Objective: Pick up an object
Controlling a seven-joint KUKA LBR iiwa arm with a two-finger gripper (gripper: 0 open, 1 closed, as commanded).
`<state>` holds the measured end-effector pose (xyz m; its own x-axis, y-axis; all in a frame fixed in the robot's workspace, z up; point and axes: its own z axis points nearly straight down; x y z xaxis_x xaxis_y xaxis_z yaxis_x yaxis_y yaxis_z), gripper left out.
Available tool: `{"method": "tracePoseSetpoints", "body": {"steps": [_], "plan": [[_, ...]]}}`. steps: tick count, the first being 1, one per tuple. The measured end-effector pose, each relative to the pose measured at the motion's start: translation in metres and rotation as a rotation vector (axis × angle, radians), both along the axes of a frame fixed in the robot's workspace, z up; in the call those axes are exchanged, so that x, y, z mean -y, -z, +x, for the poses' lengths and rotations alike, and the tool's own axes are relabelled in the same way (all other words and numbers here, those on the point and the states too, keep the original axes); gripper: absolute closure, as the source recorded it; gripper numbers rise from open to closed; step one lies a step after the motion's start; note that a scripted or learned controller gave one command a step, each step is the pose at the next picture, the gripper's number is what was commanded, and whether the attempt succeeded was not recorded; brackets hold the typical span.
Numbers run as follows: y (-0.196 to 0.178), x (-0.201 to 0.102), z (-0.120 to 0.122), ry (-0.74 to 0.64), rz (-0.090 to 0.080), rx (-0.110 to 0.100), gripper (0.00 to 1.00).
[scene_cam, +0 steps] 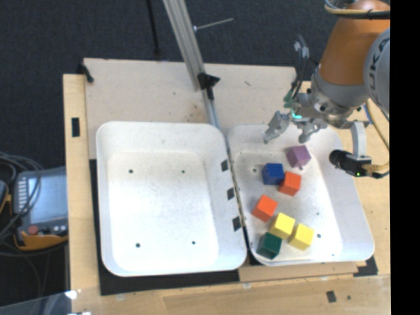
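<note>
Gripper (291, 130) hanging open and empty over the right bin's (344, 199) far edge; purple cube (298, 155), small and matte, lying just near of it inside that bin

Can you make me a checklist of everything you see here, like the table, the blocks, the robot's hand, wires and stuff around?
Surface: wooden bench bearing a left bin and a right bin.
Job's things: all in the right bin: purple block, blue block, two orange blocks, two yellow blocks, green block.
Clutter: nothing seen.
Grippers: tool open, above the right bin's far edge, holding nothing.
Cables: black cable on the floor.
Surroundings: metal rail, handheld controller.
</note>
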<state>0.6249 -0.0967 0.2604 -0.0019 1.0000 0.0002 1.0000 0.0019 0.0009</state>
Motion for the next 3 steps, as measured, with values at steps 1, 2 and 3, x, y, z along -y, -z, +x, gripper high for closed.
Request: {"method": "tracePoseSetpoints", "body": {"steps": [1,2,3], "plan": [[0.046,-0.004,0.006,-0.001,-0.002,-0.004,0.00],[0.089,-0.005,0.005,0.002,-0.002,-0.005,0.00],[0.130,-0.002,0.007,0.001,-0.003,0.013,0.00]]}}
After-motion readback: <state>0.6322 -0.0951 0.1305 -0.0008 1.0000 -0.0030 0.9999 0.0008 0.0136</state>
